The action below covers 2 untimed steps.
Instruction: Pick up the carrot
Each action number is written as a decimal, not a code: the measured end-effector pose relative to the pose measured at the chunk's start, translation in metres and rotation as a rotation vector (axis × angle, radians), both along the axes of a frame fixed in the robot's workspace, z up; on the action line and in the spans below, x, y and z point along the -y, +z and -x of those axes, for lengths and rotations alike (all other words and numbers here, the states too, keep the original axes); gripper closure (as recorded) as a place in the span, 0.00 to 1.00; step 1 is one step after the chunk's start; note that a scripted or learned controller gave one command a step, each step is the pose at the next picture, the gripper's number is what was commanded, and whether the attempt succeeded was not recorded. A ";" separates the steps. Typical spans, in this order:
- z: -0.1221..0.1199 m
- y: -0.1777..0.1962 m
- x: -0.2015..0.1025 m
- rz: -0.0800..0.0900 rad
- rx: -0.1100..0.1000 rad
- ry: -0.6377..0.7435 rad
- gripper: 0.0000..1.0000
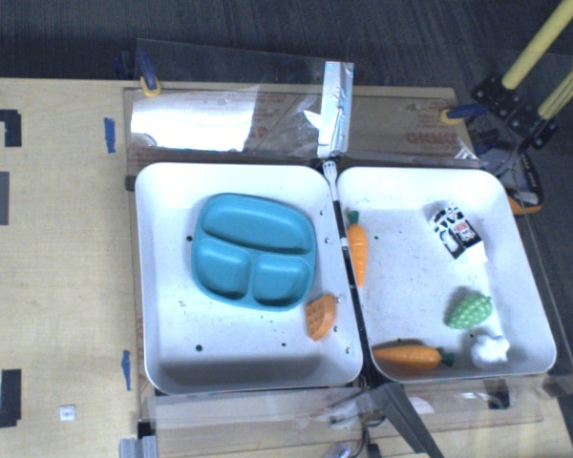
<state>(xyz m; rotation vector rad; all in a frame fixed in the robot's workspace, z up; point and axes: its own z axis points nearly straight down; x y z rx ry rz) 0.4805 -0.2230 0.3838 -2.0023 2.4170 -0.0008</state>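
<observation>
Two orange carrots lie in the right bin (516,256). One carrot (357,252) lies lengthwise against the bin's left wall, its green top pointing to the back. The other carrot (409,356) lies crosswise along the front wall, its green top pointing right.
The left bin (162,303) holds a blue divided plate (253,251) and an orange bread-like piece (320,316) at its front right. In the right bin are a black-and-white carton (456,230), a green knobbly item (469,310) and a small white item (490,349).
</observation>
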 end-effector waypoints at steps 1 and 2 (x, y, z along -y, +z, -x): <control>0.000 -0.012 0.000 0.000 -0.001 0.197 1.00; 0.000 -0.005 -0.002 0.001 0.003 0.392 1.00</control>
